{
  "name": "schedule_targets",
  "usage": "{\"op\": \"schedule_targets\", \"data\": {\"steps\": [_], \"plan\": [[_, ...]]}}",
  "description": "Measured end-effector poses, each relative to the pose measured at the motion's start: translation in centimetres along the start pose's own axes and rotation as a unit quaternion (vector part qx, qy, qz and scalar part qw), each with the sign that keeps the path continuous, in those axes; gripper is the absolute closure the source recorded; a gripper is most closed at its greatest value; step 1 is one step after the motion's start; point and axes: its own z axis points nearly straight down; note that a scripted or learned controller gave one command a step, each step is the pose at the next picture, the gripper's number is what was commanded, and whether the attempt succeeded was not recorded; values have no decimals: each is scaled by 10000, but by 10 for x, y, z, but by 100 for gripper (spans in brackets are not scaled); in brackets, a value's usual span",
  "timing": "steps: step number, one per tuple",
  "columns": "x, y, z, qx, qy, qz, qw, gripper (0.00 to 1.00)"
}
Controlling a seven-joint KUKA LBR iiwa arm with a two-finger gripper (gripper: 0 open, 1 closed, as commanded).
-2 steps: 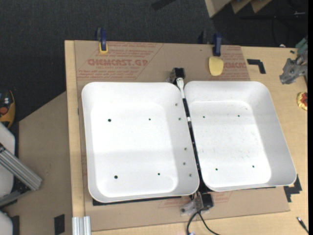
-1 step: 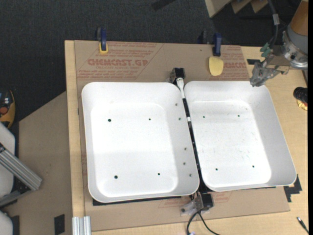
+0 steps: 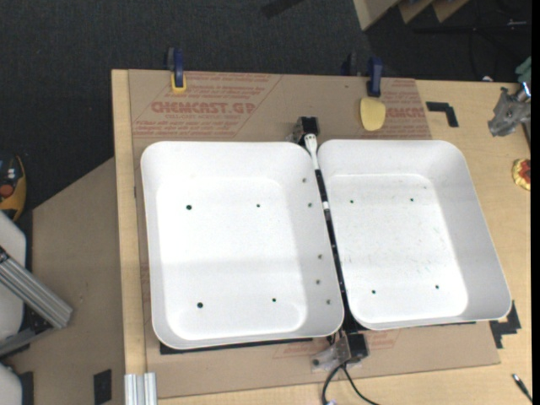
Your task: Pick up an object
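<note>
Two white bins sat side by side on the counter, yellow object lay behind the right bin, hand at far right, grip state unclear

Two white bins are sitting side by side on the brown board. The left bin and right bin are each showing a bare floor, leaving open room from above across both. Their raised rims are meeting along a narrow dark seam, forming a ridge between them. Behind the bins, two blue clamps are standing up at the board's far edge, and a yellowish pad is lying near the right one. A black cable is trailing off the near edge.
</note>
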Motion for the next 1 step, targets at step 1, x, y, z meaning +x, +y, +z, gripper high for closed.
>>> {"op": "schedule_targets", "data": {"steps": [1], "plan": [[70,-4,71,63,43,-41,10000,100]]}}
